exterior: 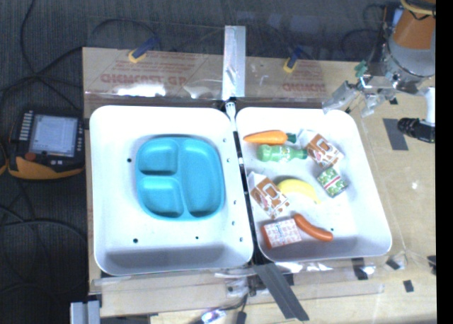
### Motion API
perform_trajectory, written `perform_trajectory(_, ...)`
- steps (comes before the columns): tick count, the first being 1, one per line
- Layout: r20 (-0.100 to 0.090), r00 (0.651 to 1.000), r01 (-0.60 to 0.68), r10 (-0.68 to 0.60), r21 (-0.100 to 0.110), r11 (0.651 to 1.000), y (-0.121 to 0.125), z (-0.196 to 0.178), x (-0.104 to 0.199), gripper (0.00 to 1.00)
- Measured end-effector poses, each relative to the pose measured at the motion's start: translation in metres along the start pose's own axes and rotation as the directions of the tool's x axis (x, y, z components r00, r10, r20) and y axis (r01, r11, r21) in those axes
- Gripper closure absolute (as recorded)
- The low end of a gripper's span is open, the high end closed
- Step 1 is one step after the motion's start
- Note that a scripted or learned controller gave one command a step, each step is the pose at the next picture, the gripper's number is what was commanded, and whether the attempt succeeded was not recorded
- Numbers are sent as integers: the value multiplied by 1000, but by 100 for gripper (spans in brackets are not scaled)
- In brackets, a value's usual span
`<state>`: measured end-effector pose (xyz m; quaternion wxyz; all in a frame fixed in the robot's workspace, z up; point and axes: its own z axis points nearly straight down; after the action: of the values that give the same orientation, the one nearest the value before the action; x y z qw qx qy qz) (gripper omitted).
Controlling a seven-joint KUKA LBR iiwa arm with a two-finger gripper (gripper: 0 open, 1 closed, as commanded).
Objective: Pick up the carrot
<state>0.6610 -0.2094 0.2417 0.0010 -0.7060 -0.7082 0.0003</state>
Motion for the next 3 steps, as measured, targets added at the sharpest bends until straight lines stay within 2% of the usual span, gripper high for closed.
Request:
perform_trajectory(1, 2, 964, 266, -266, 0, 964, 8, 102, 68, 0)
perform_trajectory(2, 4, 954, 299, -299, 0, 954, -2, 83, 104, 0)
perform_trajectory(3, -3, 881, 473, -473, 9, 881, 6, 154, 73, 0)
